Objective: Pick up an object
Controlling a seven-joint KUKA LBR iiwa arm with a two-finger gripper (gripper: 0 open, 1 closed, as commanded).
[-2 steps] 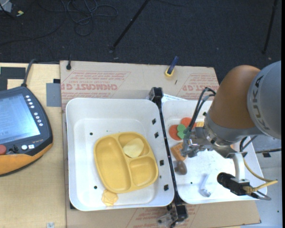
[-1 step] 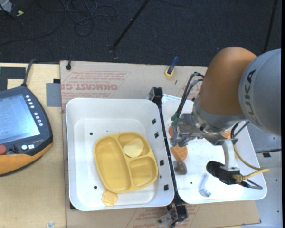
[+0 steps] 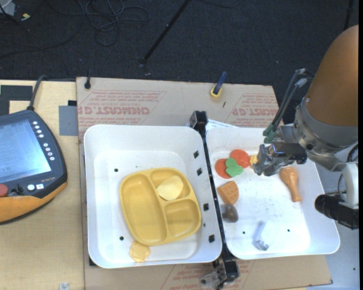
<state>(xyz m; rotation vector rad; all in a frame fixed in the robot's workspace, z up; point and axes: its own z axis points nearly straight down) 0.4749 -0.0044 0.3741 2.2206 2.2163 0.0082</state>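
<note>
At the bottom edge of the frame, a dark clamp at the junction of the two bins is cut off and hard to make out. Just above it, in the lower part of the right bin, a small grey object is seen, its form unclear. A yellow divided tray is held in the left bin; a pale yellow piece is laid in its upper compartment, and another pale piece is found just beside the tray's lower corner.

Along the left side of the right bin, an orange waffle-textured piece and a dark brown lump are placed close together. Above them, a red and green cluster is seen, its separate parts being difficult to tell apart. A toy chicken drumstick is laid to the right of centre.

The hand is lowered over the right bin, between the cluster and the drumstick. Its fingers are dark and partly masked by the wrist body, so it cannot be told whether they are spread or closed, and nothing is clearly seen between them. The arm's orange band is cut off at the right of the frame.

A tablet-like pendant is rested on the table at the left, its left side cut off.
</note>
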